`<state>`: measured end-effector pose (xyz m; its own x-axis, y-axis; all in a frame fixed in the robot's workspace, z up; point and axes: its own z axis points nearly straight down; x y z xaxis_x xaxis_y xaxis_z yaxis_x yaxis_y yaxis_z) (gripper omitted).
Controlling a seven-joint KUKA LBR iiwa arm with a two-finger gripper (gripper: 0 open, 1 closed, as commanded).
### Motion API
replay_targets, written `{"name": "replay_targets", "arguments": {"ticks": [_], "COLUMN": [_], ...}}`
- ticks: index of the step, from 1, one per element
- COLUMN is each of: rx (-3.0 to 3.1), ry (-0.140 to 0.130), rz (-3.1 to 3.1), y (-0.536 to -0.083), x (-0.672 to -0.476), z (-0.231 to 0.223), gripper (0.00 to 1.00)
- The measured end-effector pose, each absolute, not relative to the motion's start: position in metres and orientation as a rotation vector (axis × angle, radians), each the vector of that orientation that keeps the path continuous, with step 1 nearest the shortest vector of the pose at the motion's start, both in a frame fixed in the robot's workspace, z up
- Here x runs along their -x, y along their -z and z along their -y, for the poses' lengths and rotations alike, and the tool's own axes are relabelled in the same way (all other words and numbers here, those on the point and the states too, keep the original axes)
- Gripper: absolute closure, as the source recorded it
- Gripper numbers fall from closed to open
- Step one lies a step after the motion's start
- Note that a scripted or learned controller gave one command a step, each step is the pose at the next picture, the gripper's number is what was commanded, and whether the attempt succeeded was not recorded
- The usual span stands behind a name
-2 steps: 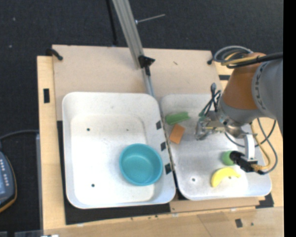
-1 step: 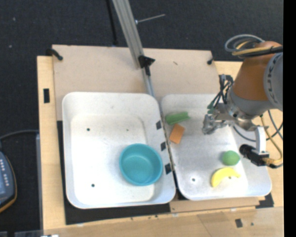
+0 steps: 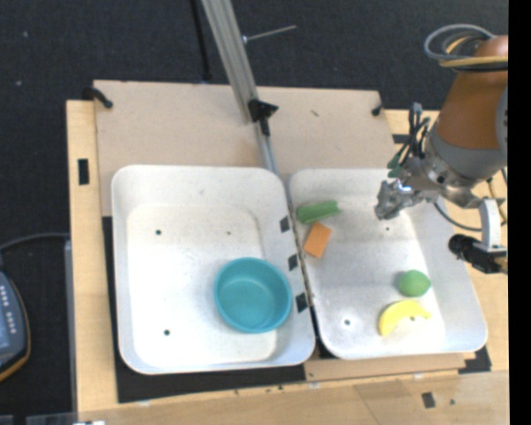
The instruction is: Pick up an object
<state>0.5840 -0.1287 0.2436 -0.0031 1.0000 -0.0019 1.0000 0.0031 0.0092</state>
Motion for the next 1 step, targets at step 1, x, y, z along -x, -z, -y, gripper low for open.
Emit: {"name": "replay_targets", "arguments": {"ticks": [1], "rx": [-2.214], "ry": [-0.005], "rz": [-2.222], "y": [-0.2724], "x": [-0.5852], "z": [0.1297], "gripper": [1.00]}}
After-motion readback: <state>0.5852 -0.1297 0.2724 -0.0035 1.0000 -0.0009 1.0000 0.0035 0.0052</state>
